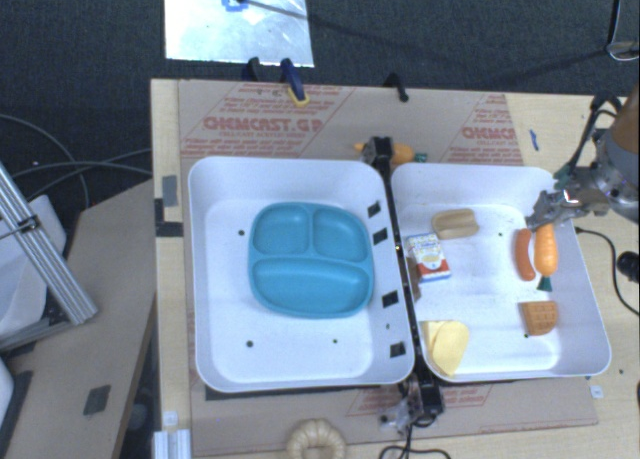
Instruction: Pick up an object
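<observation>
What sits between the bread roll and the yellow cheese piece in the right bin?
In the camera view, the small red-and-white carton lies between the bread roll and the yellow cheese piece, slightly toward the divider side.

Blue plate [306, 259] in left bin [215, 247]

Left bin [215, 247]: held a divided plate [310, 259].
Right bin [580, 337]: held a carton [429, 256] nearest the divider, a carrot [545, 249] beside a sausage [524, 254] to the right.
</observation>
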